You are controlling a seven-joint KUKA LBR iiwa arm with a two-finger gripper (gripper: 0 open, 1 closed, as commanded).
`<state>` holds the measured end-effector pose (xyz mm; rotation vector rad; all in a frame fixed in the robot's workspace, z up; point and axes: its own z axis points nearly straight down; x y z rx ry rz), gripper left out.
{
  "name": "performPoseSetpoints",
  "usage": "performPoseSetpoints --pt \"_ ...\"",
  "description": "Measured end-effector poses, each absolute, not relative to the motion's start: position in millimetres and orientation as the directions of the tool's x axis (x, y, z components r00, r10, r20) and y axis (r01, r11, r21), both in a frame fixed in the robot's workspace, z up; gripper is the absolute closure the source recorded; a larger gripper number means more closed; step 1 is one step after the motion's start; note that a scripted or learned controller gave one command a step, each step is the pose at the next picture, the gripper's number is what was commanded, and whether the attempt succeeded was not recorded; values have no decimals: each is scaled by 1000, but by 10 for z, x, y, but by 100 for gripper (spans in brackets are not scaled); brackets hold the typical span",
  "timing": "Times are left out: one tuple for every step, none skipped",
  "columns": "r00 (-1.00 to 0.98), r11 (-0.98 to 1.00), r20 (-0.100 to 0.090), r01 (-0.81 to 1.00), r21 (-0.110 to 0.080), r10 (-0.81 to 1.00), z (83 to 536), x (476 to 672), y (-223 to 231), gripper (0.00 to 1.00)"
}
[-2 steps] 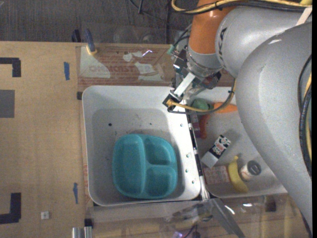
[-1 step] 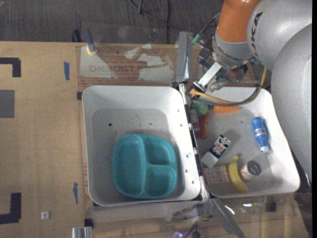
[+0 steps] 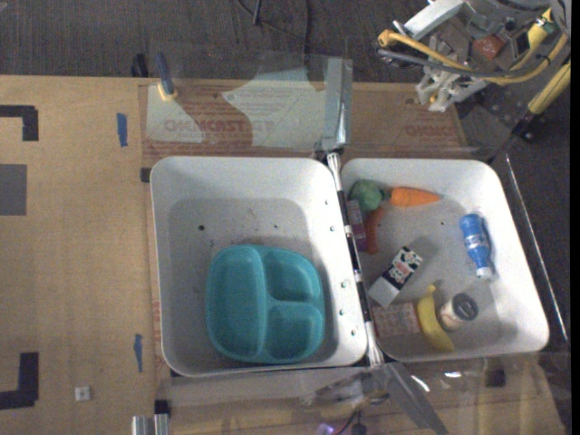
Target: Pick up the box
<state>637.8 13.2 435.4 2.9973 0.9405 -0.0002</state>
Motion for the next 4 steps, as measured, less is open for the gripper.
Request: performPoseSetpoints --pt "944 -944 1 329 -1 329 3923 6481 972 100" --pt "960 -960 4 280 -1 280 4352 6568 2241 100" --pt "961 -961 6 275 0 275 4453 6583 2209 100" --pt "963 -963 8 271 1 271 4552 6595 2186 100"
